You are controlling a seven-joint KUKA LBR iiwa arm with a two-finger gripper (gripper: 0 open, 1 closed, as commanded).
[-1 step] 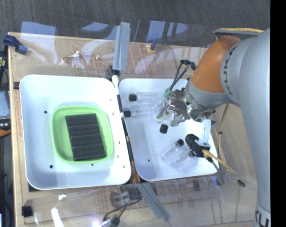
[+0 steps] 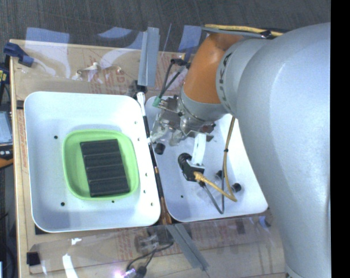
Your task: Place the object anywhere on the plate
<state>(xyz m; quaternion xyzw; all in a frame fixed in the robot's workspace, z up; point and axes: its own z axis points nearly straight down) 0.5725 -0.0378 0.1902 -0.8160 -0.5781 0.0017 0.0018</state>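
Big grey arm, smooth matte shell, rounded, with a glossy orange band above the wrist; it covers most of the right side. Bench is flat brown board, scuffed, with clear tape patches. Two shallow white bins, smooth plastic with rounded corners: the left bin lies across the divide from the pincer, and the right bin sits under and behind it.

Green plate in the left bin is a rounded square of soft-looking bright plastic with a raised rim. It is well apart from the pincer, off toward the view's left and a little lower.

Black object lies flat on the plate, in the middle of it, inside the rim. It is apart from the pincer, with no contact, on the other side of the bins' shared edge.

The object is a dark rectangular slab, matte, with crosswise ribs splitting it into about four bands. Its long side runs roughly up-down in the view, slightly skewed.

Pincer is a metal cluster, shiny and cluttered, hanging just beside the bins' shared edge on the right bin's side. Can't tell whether it is spread or pressed together; nothing is visibly pinched.
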